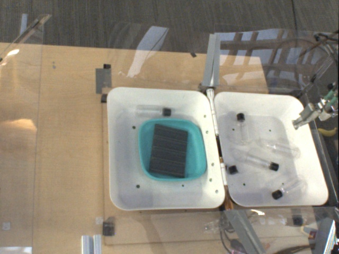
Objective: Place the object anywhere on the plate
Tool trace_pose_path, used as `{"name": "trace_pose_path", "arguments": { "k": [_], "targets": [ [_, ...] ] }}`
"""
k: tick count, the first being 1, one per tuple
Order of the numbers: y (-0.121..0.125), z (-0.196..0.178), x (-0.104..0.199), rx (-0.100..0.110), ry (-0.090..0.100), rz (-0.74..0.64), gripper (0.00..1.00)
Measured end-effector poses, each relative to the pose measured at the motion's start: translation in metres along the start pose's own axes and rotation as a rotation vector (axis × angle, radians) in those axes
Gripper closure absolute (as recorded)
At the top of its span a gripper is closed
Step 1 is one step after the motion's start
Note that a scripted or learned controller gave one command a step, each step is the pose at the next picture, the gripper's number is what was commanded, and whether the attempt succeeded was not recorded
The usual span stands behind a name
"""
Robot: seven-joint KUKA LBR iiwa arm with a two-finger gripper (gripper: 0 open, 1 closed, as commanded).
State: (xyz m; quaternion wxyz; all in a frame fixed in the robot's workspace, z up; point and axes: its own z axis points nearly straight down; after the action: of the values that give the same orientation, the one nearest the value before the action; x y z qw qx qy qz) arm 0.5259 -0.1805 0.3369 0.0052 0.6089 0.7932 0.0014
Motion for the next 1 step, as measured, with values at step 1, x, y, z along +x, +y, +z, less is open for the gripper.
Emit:
{"name": "trace_pose_path", "arguments": {
  "k": [1],
  "targets": [
    [-0.006,-0.1018,-0.025,-0.004,-0.003,0.018,0.0]
  ]
}}
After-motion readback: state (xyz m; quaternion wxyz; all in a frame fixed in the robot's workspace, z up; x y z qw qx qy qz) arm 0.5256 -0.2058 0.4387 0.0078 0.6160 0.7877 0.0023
